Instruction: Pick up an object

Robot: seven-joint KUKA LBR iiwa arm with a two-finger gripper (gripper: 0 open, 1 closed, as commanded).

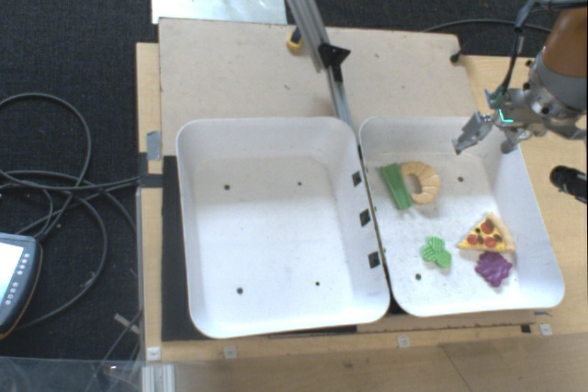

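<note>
Step in hand: approach; nothing is lifted, and the grey two-finger gripper [489,135] hangs over the far right part of the right-hand shallow white bin [537,225], above its floor
Claw: two dark fingers stand apart with a gap between them and nothing in it, so I judge it spread and empty
Task's things: all lie in the right bin, namely a flat green stick-shaped piece [396,186] touching a tan ring-shaped toy pastry [422,182] near the bin's middle, a small green leafy toy [436,252] nearer the front, and a yellow-and-red toy pizza slice [486,236] just beside a purple toy bunch [494,268] at the front right
Next move: it likely calls for shifting toward one item, coming down with the fingers either side of it, then closing; the pastry and stick touch, so a grab there could catch both or push one away
Surface: the left-hand white bin [276,225] sits alongside on a pale wooden bench [239,69]
Room: dark carpet [73,14], loose black cables [55,188], a slanted metal pole [303,5]
</note>
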